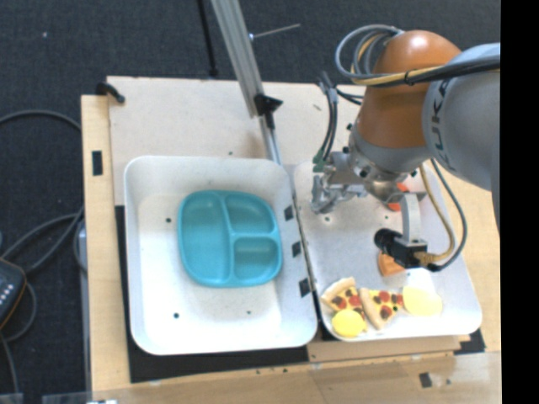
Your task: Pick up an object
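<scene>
My gripper hangs over the upper left part of the right bin, close to the wall between the two bins, with bare bin floor beneath it. Toy food lies along that bin's front edge: a pizza slice, a yellow round piece, a second pizza slice and a pale yellow piece. An orange piece sits by the right side, partly hidden behind a black part of the arm. All of them lie well in front of and to the right of the gripper.
The left bin holds a turquoise divided plate. A slanted metal pole rises from behind the bins near the dividing wall. The arm's grey and orange body looms over the right bin's back half.
</scene>
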Controlling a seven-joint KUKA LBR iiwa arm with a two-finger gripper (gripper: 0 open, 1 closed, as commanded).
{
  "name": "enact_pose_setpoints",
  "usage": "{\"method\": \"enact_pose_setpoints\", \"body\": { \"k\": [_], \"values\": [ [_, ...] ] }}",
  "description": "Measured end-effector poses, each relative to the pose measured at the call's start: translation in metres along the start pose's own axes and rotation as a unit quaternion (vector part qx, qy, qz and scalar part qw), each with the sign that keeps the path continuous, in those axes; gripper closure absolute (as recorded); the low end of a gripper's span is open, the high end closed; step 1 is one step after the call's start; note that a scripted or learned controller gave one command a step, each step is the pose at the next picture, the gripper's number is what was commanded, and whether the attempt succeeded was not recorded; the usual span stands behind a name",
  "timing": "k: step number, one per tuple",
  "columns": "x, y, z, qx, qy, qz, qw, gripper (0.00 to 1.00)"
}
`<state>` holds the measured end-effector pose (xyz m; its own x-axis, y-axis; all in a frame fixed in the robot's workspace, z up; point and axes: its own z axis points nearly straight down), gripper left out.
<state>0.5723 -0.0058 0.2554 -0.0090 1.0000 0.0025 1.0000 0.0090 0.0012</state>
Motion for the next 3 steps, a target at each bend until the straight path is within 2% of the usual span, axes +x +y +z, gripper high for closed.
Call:
{"method": "enact_pose_setpoints", "body": {
  "k": [1, 2, 3],
  "values": [
    [0.050, -0.016, 0.014, 0.001, -0.001, 0.001, 1.0000, 1.00],
    [0.096, -0.036, 0.005, 0.001, 0.000, 0.000, 1.0000, 1.00],
    [0.093, -0.035, 0.006, 0.001, -0.001, 0.003, 1.0000, 0.00]
  ]
}}
